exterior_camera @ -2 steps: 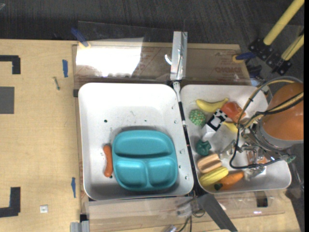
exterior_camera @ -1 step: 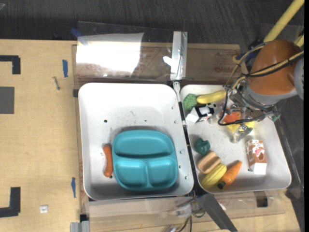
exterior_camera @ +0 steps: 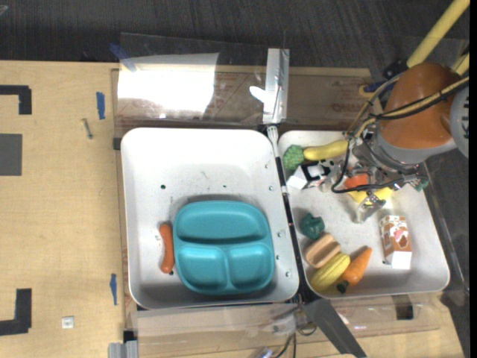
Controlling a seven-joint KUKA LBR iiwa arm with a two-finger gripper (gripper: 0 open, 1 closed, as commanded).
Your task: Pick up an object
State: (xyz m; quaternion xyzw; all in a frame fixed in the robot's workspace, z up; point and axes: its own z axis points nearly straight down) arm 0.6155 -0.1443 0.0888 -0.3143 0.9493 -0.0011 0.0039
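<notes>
Candidate objects all lie in the right shallow white bin [exterior_camera: 440, 263]. Near its front edge: a yellow toy banana [exterior_camera: 329, 272], an orange toy carrot [exterior_camera: 356, 265] touching the banana's right side, and a tan hot-dog bun toy [exterior_camera: 321, 250] just behind the banana. A small dark green toy piece [exterior_camera: 311, 224] sits behind the bun, close to the bin's left wall. A red-and-white printed carton [exterior_camera: 396, 240] stands alone toward the right wall, apart from the carrot. At the back-left corner: a green leafy toy vegetable [exterior_camera: 293, 156] beside a second long yellow toy [exterior_camera: 326, 151], with a black-and-white item [exterior_camera: 311, 173] just in front of them.

The pincer [exterior_camera: 369, 194] is low over the middle-rear of this bin, above a cluttered patch of yellow and orange pieces. Cables and the wrist cover it; cannot tell how far it is spread or whether anything is between its tips. The grey arm with orange band [exterior_camera: 417, 118] enters from the right.

The left shallow white bin [exterior_camera: 141, 155] holds a teal divided plastic tray [exterior_camera: 222, 246], with an orange toy sausage [exterior_camera: 167, 247] lying along the tray's left edge. Both bins rest on the light wooden worktop [exterior_camera: 52, 200].
</notes>
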